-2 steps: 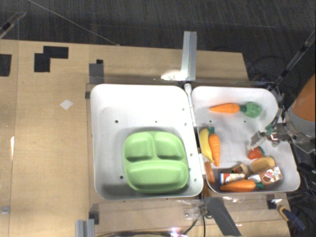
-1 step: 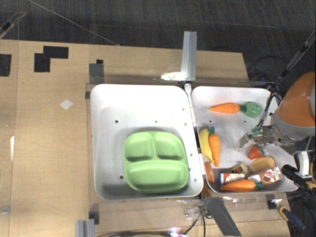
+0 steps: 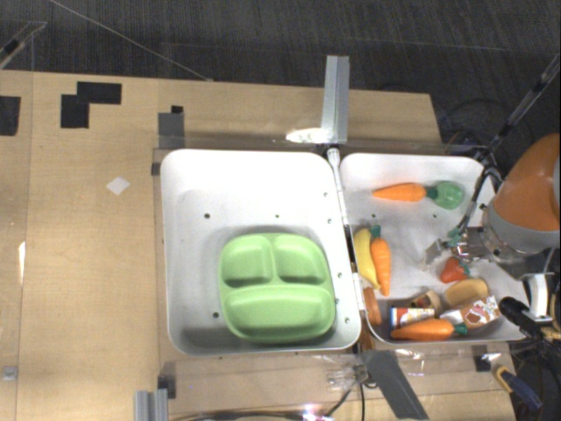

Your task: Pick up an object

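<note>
The left bin (image 3: 175, 235) holds a green divided tray (image 3: 276, 285), with bare white floor around it; the right bin (image 3: 394, 169) holds a carrot with a green top (image 3: 401, 193), a banana (image 3: 363, 257) touching a second carrot (image 3: 380, 266), and a crowded pile of toy food (image 3: 443, 314) along its near edge. The gripper (image 3: 456, 254) hangs over the right bin's right side just above a small red piece (image 3: 452, 271); whether its fingers are open or closed cannot be told, and no label on the wood worktop (image 3: 88, 279) or the toys is readable
</note>
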You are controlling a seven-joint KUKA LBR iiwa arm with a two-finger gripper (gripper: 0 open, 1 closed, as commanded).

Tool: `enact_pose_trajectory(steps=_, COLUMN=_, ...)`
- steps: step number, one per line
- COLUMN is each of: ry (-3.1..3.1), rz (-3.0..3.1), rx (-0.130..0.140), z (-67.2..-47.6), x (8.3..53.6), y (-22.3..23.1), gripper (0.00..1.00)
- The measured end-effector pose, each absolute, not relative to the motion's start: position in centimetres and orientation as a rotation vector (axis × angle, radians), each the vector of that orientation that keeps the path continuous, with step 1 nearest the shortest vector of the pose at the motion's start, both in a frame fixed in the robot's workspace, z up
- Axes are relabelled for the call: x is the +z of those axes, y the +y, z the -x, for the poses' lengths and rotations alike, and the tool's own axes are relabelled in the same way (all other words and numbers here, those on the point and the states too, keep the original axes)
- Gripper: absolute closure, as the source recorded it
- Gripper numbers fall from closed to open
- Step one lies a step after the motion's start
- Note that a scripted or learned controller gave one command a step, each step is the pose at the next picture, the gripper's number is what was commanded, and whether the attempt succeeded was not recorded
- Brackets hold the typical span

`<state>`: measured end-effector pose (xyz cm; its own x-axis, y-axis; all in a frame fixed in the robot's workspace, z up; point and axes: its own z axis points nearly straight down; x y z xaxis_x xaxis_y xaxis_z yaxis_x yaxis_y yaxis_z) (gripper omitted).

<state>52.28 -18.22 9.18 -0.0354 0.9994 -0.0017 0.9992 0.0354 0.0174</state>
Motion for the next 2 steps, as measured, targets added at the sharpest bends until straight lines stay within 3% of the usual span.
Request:
enact_pose_trajectory(steps=1, ry=2.250, rz=-2.166, rx=0.028, z=-52.6, x=10.5, y=-18.0, gripper=1.00)
enact_pose_trajectory(steps=2, ry=2.115, rz=-2.317, rx=0.006, z=-48.8, x=21.8, y=-12.9, gripper=1.00)
